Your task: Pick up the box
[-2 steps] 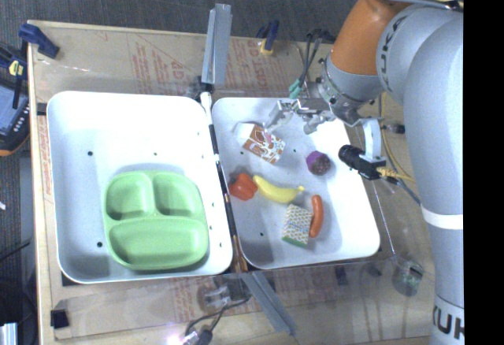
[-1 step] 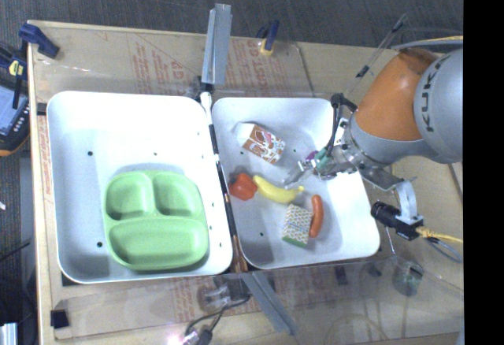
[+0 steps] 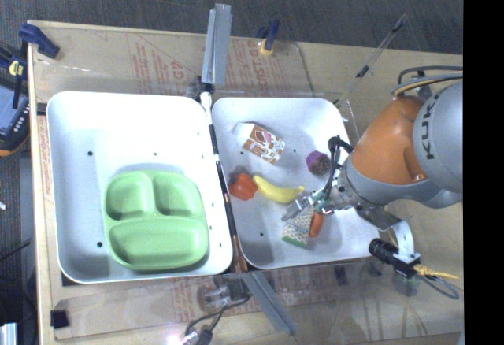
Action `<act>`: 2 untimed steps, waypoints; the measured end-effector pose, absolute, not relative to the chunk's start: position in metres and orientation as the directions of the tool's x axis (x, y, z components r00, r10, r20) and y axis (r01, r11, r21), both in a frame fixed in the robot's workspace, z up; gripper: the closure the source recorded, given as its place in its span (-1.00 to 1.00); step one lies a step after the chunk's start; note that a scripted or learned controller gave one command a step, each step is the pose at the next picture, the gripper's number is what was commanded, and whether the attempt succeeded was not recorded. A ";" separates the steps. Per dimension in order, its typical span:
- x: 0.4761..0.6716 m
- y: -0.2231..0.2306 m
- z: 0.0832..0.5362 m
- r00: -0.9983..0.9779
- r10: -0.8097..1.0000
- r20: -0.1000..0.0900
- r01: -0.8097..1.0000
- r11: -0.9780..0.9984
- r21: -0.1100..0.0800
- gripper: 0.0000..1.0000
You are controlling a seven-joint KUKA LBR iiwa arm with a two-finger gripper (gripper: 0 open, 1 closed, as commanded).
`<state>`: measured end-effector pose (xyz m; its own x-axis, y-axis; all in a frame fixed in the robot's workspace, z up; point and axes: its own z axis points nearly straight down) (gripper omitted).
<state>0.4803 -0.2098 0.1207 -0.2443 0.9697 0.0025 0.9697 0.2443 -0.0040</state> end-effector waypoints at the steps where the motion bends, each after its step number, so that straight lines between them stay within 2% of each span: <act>1: 0.479 -0.189 0.096 -0.289 0.957 -0.006 0.957 0.289 0.006 -1.00; 2: 0.481 -0.189 0.107 -0.296 0.955 -0.011 0.955 0.296 0.008 1.00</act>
<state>0.4809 -0.1895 0.1072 -0.2959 0.9552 -0.0106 0.9552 0.2960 0.0076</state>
